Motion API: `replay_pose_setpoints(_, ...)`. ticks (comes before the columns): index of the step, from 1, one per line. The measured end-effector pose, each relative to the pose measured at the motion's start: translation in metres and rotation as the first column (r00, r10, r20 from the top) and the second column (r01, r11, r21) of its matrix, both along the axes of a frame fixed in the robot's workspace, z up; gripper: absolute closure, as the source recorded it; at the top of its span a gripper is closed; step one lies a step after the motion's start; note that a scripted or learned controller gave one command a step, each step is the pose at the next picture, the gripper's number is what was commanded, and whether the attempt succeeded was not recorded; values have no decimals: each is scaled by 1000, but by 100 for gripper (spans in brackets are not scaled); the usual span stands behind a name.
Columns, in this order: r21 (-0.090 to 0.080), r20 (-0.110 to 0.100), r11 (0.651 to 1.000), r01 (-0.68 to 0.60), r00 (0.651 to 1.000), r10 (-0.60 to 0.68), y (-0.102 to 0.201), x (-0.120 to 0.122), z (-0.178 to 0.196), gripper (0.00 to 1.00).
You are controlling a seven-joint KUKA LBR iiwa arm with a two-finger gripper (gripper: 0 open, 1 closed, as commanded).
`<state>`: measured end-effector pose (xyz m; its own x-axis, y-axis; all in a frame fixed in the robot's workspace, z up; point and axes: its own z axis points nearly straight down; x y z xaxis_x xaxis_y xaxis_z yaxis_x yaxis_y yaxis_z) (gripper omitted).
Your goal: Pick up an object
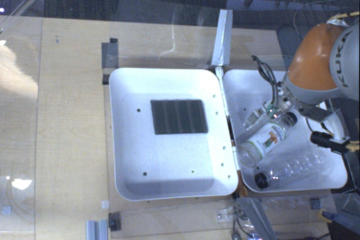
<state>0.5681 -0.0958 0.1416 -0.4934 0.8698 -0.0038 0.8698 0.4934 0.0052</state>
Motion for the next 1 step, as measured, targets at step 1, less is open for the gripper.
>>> replay_pose_setpoints(1,0,3,987,158,987,-158,-32,-28,47,0)
